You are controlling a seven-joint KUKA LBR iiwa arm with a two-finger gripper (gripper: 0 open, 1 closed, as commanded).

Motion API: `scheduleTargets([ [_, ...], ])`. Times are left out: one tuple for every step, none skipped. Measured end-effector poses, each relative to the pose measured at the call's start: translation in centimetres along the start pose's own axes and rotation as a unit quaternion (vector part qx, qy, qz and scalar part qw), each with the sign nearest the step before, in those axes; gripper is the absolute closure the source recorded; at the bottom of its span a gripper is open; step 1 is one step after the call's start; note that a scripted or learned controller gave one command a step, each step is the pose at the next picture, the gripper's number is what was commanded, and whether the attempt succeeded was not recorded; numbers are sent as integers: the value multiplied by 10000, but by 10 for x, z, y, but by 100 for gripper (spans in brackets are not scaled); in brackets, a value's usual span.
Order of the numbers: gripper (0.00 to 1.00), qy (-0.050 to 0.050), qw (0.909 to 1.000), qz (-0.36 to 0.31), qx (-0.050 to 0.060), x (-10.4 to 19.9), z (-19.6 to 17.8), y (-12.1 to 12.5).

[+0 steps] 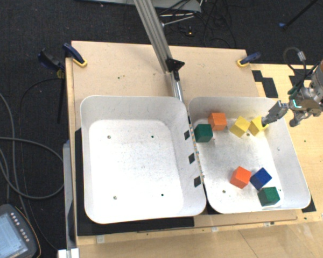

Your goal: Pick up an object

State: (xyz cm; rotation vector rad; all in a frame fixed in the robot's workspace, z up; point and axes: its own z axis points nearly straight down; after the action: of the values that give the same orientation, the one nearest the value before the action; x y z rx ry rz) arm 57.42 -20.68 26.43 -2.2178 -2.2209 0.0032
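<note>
The right bin (290, 160) holds several small blocks. An orange block (218, 121), a dark green block (203, 133) and two yellow blocks (239, 126) (257, 125) lie near its far side. An orange-red block (240, 177), a blue block (261, 177) and a green block (269, 196) sit near its front right corner. My gripper (280, 122) hangs at the bin's far right edge, open, with nothing between its fingers. Its left fingertip (265, 122) is right beside the right-hand yellow block.
The left bin (91, 144) stands next to the right one, sharing a middle wall (194, 149). A slanted metal pole (153, 28) reaches down to the bins' far junction. Clamps (75, 55) (248, 59) sit at the bench's far corners.
</note>
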Motion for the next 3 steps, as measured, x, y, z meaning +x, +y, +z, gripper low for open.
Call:
scheduleTargets([
  [0, -9, 10000, -7, -19, 0, -2, 1],
  [0, 1, 10000, -1, 9, 6, 59, 6],
  [0, 3, 10000, 10, 12, 4, 124, 6],
])
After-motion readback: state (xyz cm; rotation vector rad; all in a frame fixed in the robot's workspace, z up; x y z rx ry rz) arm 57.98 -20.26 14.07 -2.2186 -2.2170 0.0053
